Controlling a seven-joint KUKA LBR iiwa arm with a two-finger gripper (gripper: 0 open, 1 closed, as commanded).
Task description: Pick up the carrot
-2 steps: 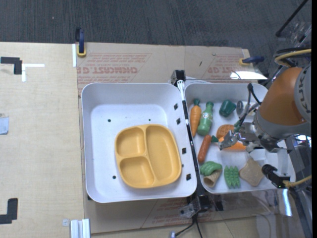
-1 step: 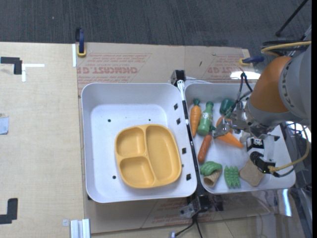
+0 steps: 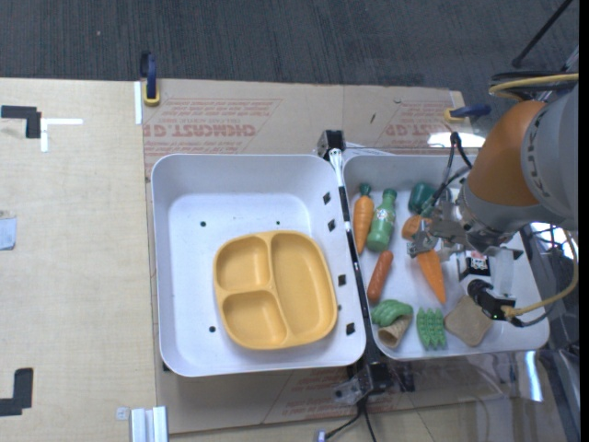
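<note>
The carrot [image 3: 432, 274] lies slanted in the right bin [image 3: 515, 339], its top under the gripper [image 3: 425, 236] (grip state: cannot tell), likely poised for a pinch; other toy vegetables crowd its left.

orange carrot [image 3: 433, 274], yellow plate [image 3: 274, 289], white bins [image 3: 175, 247]

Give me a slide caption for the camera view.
Gripper over a carrot in the right bin; yellow plate in the left.
</note>
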